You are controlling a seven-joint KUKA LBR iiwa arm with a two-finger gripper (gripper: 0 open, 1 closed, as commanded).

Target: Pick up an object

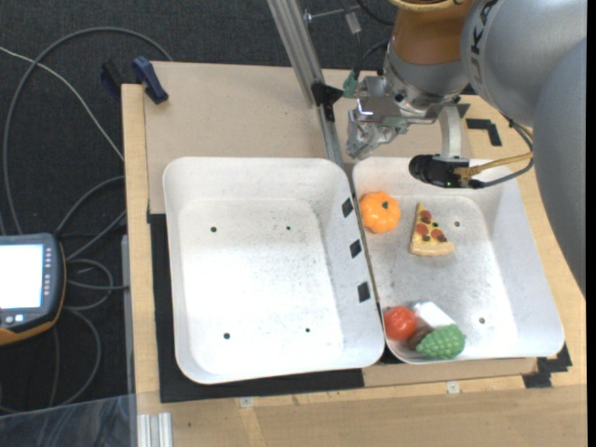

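My gripper (366,143) hangs over the far left corner of the right bin (503,250), just beyond a small orange pumpkin (379,211) that lies by the bin's left wall. Nothing shows between its fingers. A pizza slice (430,233) lies to the right of the pumpkin. At the near edge of the same bin sit a red tomato (400,322), a white block (432,313) and a green bumpy piece (441,343), all close together.
The left bin (251,268) stands beside the right one, with black clips along their shared wall. A metal post (298,45) rises behind the bins near the gripper. A handheld pendant (28,282) and cables lie on the floor at left.
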